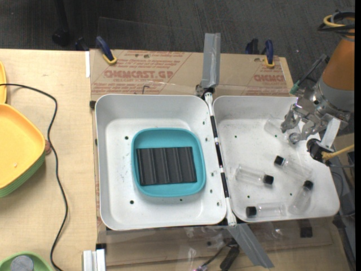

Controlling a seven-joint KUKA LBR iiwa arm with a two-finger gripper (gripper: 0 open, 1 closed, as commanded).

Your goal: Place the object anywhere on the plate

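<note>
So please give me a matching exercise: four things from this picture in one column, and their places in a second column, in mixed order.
Things:
1. teal plate
2. clear vials
3. yellow dish
4. pincer

Places:
A. over the right bin's upper right part
B. on the bench, far left
C. lying in the right bin
D. in the left bin

Pairs: 1-D, 2-C, 3-B, 4-A

Two bins (113,208) of smooth white plastic with a slight sheen. Teal plate (168,138), apparently glossy plastic, carrying a dark ribbed matt insert (167,165). Small vials (254,176) of clear plastic or glass, hard to tell which, with black caps. Claw (299,130) of bare grey metal. Brown matt cardboard (146,69) behind the bins. Desk (45,224) of pale matt wood. Yellow dish (17,145), smooth plastic.
</note>
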